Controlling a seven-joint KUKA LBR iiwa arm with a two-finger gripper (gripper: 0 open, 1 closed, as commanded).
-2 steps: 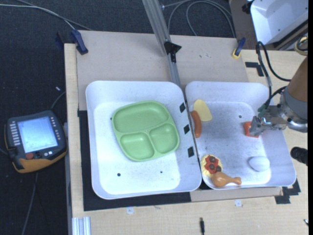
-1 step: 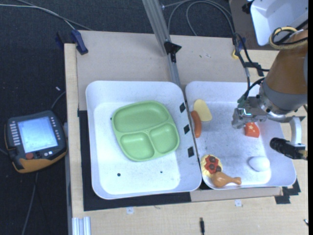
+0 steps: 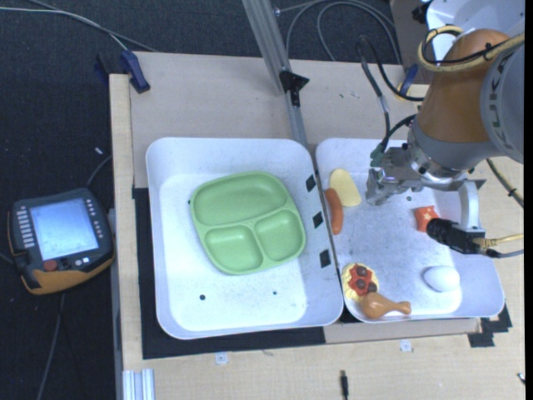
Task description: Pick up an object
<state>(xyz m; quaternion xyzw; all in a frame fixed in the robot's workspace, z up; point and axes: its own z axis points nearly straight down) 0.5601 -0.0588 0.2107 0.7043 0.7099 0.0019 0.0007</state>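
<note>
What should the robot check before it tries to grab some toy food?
1. End effector over the right bin: ok.
2. Nothing caught in it yet: cannot tell.
3. Yellow piece and hot dog close by to its left: ok.
4. They press against the bin wall, so there is little grabbing room: not ok.
5. Egg lies alone with space around it: ok.
6. Green plate sits apart in the left bin: ok.

We count two white bins (image 3: 166, 223), one green tray (image 3: 247, 222), and perhaps six toy foods (image 3: 335, 209), some partly hidden.
</note>
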